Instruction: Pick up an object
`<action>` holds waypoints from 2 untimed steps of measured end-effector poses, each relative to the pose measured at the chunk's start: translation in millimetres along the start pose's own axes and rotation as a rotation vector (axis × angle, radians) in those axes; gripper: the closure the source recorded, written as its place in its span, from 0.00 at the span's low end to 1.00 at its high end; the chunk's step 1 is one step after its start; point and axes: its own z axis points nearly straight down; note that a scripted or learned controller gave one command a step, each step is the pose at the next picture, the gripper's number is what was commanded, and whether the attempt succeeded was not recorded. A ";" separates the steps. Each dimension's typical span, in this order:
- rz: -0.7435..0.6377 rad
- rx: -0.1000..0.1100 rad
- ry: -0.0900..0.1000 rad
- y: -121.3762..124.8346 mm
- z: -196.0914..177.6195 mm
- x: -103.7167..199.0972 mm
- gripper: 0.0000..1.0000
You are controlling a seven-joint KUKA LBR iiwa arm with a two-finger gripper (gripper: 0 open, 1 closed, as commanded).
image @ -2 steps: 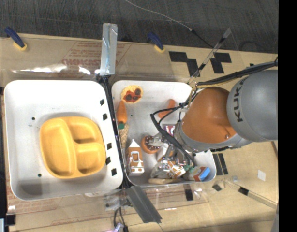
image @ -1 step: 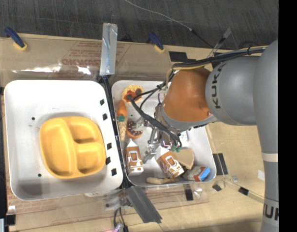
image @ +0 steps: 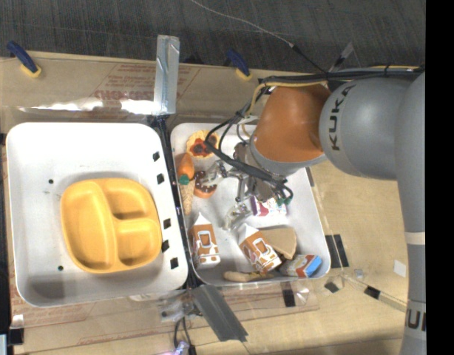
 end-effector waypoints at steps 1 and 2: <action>0.135 -0.002 0.004 -12.2 1.0 73.6 0.00; 0.208 0.004 0.001 43.9 -0.1 65.3 0.00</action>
